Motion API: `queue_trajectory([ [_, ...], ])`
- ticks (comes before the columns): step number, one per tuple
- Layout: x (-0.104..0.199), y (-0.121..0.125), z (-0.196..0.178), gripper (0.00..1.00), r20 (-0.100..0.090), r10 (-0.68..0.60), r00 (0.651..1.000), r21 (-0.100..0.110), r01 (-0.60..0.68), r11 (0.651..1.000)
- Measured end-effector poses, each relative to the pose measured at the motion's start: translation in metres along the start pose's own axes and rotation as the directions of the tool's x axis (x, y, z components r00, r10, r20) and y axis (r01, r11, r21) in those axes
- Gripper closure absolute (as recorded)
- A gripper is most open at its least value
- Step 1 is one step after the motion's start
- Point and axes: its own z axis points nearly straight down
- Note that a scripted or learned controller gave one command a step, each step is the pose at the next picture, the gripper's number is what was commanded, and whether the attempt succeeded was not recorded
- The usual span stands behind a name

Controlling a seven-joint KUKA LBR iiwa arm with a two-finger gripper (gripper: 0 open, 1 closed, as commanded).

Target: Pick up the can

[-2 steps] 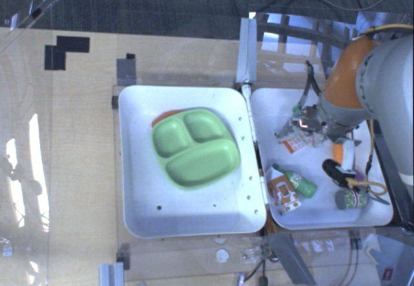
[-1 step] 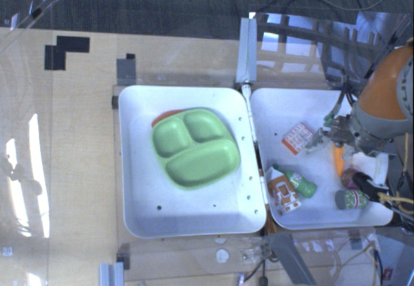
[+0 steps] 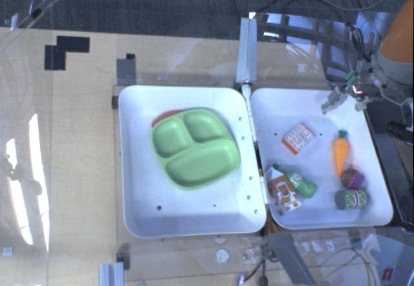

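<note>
The can [image 3: 351,199] is small, with a green and white label and grey ends. It lies on its side in the near right corner of the right bin [image 3: 323,217]. My gripper [image 3: 345,101] hangs over the far right corner of that bin, well away from the can. Its two fingers stand apart, open, with nothing between them.
A purple toy [image 3: 352,178] and an orange carrot [image 3: 341,154] lie just beyond the can. A green bottle [image 3: 301,185] and a small carton [image 3: 283,191] lie to its left, and a flat orange box [image 3: 298,138] lies mid-bin. The left bin [image 3: 139,213] holds a green divided plate [image 3: 195,147].
</note>
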Motion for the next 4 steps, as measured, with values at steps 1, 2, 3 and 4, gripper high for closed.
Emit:
queue_trajectory([
  [1,-0.002,-0.052,0.024,0.0,-0.003,-0.071,0.997,0.005,0.071,0.997],
  [2,0.004,-0.113,0.027,0.0,-0.003,-0.172,0.985,0.004,0.172,0.985],
  [3,0.009,-0.153,0.082,0.0,-0.003,-0.155,0.988,0.002,0.155,0.988],
  [4,0.028,-0.151,0.039,0.0,-0.002,-0.213,0.977,0.001,0.213,0.977],
])
